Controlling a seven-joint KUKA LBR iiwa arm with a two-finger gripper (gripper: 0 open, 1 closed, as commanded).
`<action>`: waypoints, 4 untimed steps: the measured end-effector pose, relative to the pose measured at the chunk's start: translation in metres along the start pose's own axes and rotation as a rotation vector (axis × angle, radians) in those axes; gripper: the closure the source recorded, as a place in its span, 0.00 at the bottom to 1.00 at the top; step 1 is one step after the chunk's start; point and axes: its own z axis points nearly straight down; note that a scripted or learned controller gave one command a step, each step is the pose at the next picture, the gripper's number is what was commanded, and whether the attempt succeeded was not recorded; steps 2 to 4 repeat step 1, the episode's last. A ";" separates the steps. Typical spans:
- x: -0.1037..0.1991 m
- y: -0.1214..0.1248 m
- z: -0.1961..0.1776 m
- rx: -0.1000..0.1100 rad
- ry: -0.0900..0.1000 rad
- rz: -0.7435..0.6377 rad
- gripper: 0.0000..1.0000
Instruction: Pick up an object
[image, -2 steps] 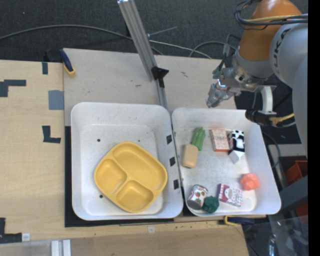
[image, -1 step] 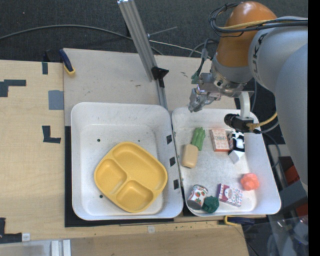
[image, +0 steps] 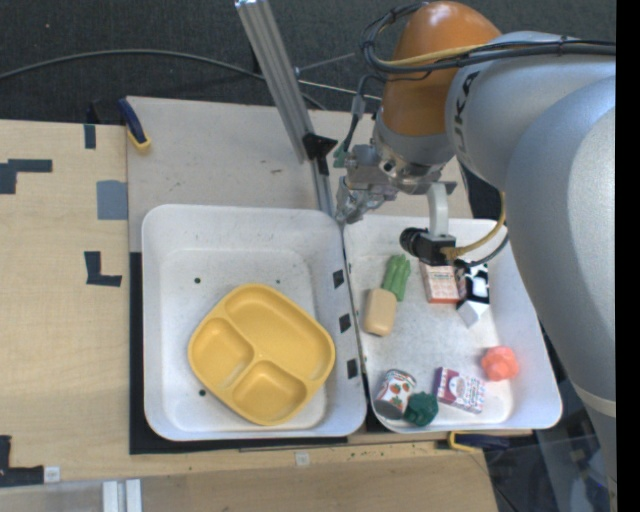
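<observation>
Several small objects lie loose in the right bin (image: 545, 395), among them a green piece (image: 397, 276) beside a tan block (image: 380, 312), apart enough (it seems) for fingers to straddle either. The gripper (image: 352, 207) hangs over the bins' shared rim, holding nothing; its finger spacing I cannot tell. A yellow divided tray (image: 262, 352) fills the left bin (image: 165, 240).

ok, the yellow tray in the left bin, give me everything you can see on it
The yellow tray is a shallow, rounded-corner divided plate, seemingly matte plastic. Raised ridges split it into three compartments: one large at the upper right, two smaller at the left and bottom. It lies flat, right side up, turned at an angle to the walls of the left bin, in the lower right part. Nothing visible sits in it. Only the bin floor touches it.
</observation>
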 end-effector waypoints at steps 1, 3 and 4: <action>0.063 -0.004 0.005 0.000 0.000 0.000 1.00; 0.063 -0.004 0.005 0.000 0.000 0.000 1.00; 0.063 -0.004 0.005 0.000 0.000 0.000 1.00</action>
